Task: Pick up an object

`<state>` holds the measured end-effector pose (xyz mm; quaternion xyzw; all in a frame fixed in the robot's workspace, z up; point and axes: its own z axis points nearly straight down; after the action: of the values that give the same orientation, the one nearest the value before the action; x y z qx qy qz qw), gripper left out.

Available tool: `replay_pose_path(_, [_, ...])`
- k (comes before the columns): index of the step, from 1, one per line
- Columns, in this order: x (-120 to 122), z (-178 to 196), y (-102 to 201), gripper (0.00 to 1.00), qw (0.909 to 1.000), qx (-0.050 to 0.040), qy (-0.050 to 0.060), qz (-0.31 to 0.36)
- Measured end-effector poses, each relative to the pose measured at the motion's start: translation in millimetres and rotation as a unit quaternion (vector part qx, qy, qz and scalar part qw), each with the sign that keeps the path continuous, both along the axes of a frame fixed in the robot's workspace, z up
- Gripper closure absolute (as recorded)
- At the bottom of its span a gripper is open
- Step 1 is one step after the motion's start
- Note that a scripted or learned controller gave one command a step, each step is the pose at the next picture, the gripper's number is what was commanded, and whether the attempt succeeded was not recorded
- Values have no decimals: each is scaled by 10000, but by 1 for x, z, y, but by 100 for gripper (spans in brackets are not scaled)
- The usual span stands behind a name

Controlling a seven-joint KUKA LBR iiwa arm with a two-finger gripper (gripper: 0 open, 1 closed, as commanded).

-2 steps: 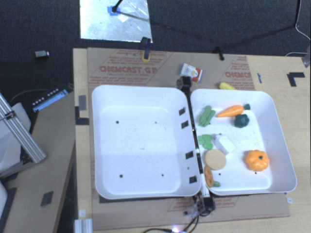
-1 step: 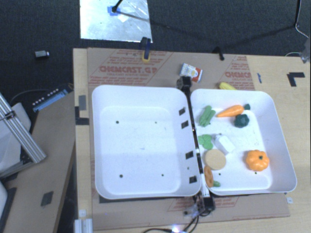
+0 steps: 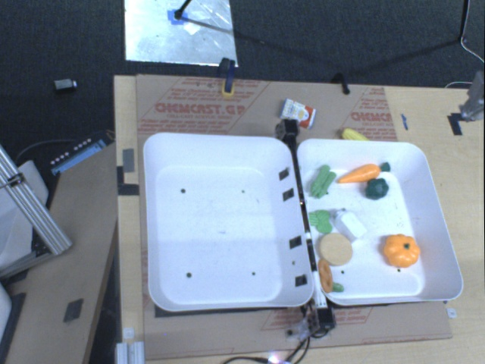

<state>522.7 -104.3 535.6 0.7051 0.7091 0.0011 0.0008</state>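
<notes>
The right bin (image 3: 432, 203) holds several toy foods. An orange carrot (image 3: 359, 174) lies near its back, with a green pod (image 3: 323, 180) to its left and a dark green broccoli piece (image 3: 377, 189) to its right. Lower down are a light green piece (image 3: 321, 221), a white block (image 3: 350, 224), a tan round disc (image 3: 336, 249), an orange pumpkin (image 3: 400, 250) and a small orange piece (image 3: 326, 275) by the front left corner. A grey part of my arm's end (image 3: 476, 97) pokes in at the far right edge, behind and well clear of the bin.
The left bin (image 3: 220, 226) sits beside the right one, joined by a black divider (image 3: 299, 203). Behind the bins on the cardboard lie a yellow banana (image 3: 353, 135) and a small white and red carton (image 3: 298, 112). A metal frame (image 3: 30, 211) stands at the left.
</notes>
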Motion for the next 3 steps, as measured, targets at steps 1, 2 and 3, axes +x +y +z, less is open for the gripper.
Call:
replay_pose_path(1, [-20, 0, 19, 100, 10000, -2, 0, 0])
replay_pose_path(2, [-37, 0, 33, 100, 10000, -4, -2, -5])
replay_pose_path(3, [-36, 0, 43, 100, 10000, -3, -2, -5])
